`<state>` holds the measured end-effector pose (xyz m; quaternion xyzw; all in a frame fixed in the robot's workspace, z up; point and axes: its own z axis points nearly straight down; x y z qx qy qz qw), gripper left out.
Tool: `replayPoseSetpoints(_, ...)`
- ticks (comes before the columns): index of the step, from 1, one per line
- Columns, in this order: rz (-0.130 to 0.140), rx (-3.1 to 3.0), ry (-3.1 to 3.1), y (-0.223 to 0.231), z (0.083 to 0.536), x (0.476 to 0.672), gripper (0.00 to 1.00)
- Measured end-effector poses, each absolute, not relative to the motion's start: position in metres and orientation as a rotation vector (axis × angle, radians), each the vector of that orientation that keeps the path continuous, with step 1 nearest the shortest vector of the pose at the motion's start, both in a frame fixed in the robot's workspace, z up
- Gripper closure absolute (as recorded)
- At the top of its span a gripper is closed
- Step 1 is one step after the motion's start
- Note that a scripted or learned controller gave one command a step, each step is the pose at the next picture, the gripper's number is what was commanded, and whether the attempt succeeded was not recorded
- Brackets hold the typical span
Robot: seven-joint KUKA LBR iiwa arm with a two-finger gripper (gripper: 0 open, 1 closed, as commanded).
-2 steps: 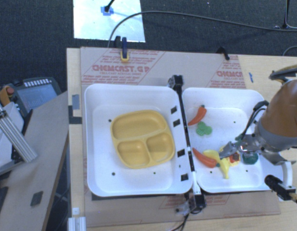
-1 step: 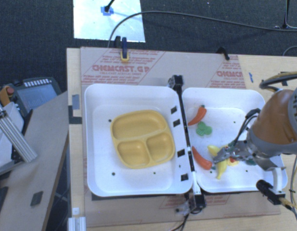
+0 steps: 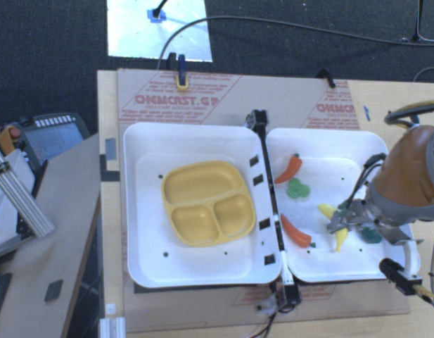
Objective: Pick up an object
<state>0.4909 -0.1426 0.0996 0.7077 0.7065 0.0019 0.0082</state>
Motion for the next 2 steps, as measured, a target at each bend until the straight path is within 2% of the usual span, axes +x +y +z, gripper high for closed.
replayPoseSetpoints(2,0.007,2.211,2.221,-0.136,0.225,0.489,1.0)
